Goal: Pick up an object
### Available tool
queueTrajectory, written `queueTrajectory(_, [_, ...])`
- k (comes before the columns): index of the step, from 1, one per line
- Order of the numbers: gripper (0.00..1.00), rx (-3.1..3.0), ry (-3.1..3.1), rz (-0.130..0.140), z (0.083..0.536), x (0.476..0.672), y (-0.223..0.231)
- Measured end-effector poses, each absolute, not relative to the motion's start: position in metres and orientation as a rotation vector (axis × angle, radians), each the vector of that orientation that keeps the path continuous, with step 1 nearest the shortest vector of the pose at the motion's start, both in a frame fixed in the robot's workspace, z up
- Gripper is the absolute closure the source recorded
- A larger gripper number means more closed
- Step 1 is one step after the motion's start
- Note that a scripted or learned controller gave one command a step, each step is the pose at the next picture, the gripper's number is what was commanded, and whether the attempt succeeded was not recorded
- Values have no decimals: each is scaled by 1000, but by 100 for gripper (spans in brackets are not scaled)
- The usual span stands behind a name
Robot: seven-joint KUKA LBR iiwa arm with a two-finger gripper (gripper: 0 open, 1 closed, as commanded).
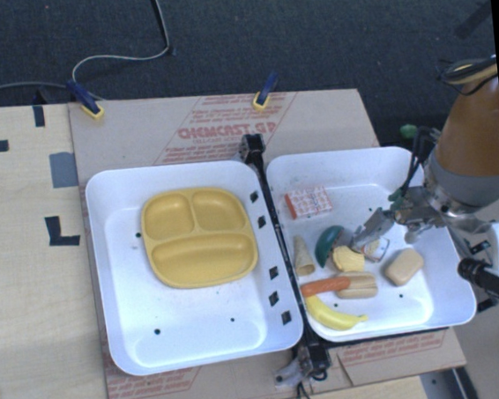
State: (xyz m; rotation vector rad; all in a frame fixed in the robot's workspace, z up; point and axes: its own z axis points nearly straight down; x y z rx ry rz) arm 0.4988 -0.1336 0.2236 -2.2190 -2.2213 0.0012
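Gripper (366, 237) low in right bin (352, 164), finger state impossible to tell, yellow block (349, 260) just below-left, almost touching.

Two white bins (118, 252), one yellow plate (198, 237), one banana (334, 315), one carrot (325, 286), two blue-yellow clamps (87, 100).

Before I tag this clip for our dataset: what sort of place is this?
Probably a robot grasping test bench: two white bins clamped to cardboard, toy food such as a banana, a yellow divided plate, and a robot arm.
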Motion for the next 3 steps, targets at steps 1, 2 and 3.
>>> queueTrajectory(1, [0,-2227,-2222,3,95,533,-107])
queueTrajectory(2, [100,-2219,-2220,3,103,532,-104])
queueTrajectory(3, [100,-2218,-2223,0,184,484,-58])
